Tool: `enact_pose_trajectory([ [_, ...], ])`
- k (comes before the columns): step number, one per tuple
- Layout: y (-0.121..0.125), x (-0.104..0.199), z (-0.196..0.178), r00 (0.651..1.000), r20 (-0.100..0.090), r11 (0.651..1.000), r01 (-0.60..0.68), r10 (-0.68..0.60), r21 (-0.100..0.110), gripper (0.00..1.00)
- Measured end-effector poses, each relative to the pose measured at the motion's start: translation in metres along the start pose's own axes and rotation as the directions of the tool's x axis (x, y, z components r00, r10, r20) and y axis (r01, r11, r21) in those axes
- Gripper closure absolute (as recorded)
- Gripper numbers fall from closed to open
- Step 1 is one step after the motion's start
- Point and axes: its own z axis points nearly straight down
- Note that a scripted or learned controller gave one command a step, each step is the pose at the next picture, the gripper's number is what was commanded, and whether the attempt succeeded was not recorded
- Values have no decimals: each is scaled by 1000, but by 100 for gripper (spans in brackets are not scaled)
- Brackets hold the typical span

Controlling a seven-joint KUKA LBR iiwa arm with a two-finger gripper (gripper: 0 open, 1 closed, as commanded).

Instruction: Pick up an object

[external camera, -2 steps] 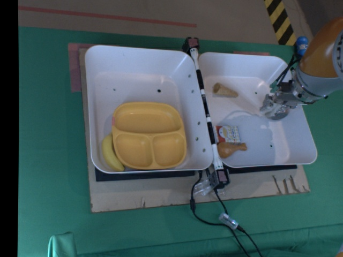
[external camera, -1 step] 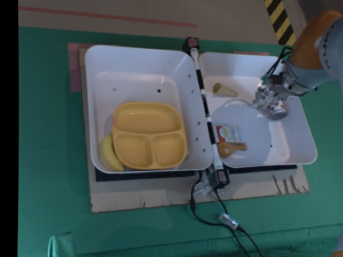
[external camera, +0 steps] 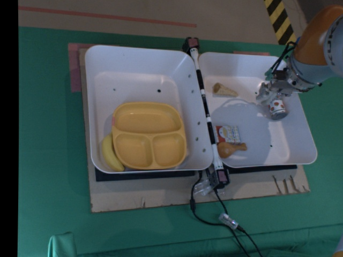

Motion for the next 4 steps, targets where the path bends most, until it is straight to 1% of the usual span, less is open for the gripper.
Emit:
enact_pose_trajectory([
  [1, 3, -3, -16, 1000, 8, 1000, -5, 6, -14, 100],
  [2, 88, 66, -22, 1000, -13, 1000, 10, -9, 17, 100],
  [3, 87, 65, -22, 1000, -12, 1000, 8, -8, 18, 0],
  [4, 38, 47, 13, 1000, -12, 1000, 5, -5, 25, 0],
])
